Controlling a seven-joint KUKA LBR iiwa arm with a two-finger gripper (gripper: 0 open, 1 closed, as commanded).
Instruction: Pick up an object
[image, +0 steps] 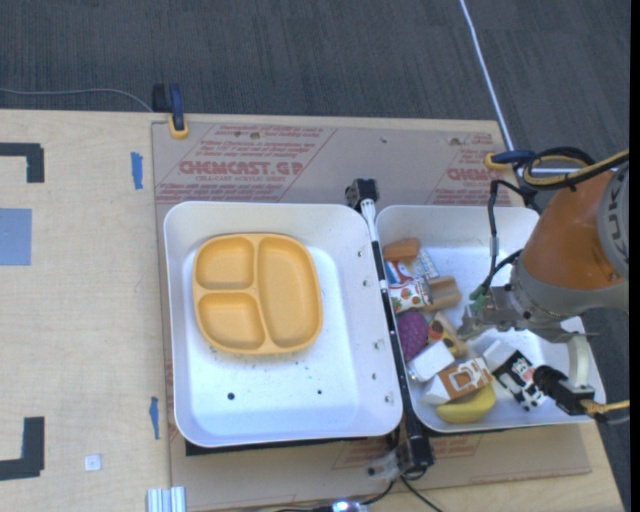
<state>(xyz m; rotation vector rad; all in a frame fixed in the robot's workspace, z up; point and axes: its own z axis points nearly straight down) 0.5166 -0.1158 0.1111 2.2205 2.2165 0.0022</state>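
gripper (480, 315): low in right bin (455, 222), finger state cannot be told | objects: pile of toy food (430, 330) in right bin, just left of gripper | yellow divided plate (257, 293) in left bin (290, 400)

bins (300, 420): smooth white plastic | tray (257, 293): matt yellow plastic | bench (70, 330): pale wood
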